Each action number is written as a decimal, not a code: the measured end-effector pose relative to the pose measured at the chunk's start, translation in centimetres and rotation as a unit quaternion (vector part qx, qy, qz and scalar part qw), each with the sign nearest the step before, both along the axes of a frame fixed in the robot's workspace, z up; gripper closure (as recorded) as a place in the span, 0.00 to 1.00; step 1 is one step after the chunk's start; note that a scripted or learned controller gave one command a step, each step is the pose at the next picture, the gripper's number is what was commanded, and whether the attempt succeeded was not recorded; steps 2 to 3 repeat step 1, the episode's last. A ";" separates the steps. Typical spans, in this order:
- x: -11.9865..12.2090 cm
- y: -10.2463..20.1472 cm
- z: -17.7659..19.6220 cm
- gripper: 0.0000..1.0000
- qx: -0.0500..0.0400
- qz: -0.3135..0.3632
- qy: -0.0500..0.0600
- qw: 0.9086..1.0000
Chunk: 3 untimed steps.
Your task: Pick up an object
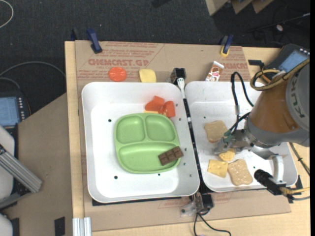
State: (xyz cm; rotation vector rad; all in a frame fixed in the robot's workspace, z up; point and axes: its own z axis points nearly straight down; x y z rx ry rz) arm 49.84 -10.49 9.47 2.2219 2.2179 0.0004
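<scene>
Reaching in from the right, gripper [229,140] sits low in right bin [197,132]; finger state cannot be told. Just beside it: tan bread slice [215,130] on the far side, yellow cracker [227,156] on the near side. Near those, cheese wedge [217,168] touches toast [239,172]. Left bin [98,132]: glossy green 3-compartment plate [146,142], brown chocolate bar [171,156] on its rim.

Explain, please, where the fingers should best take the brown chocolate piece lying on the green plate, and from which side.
Probably across its short width, coming straight down from above. The chocolate piece lies flat and slanted on the rim of the green plate, in its lower right part. The long edges look free, so turning the gripper to match that slant should help.
</scene>
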 end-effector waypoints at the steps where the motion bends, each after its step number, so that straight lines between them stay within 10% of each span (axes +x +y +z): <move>1: 4.5 8.8 9.6 1.00 0.002 0.007 -0.006 1.000; 3: 4.5 8.8 9.6 1.00 0.002 0.007 -0.006 1.000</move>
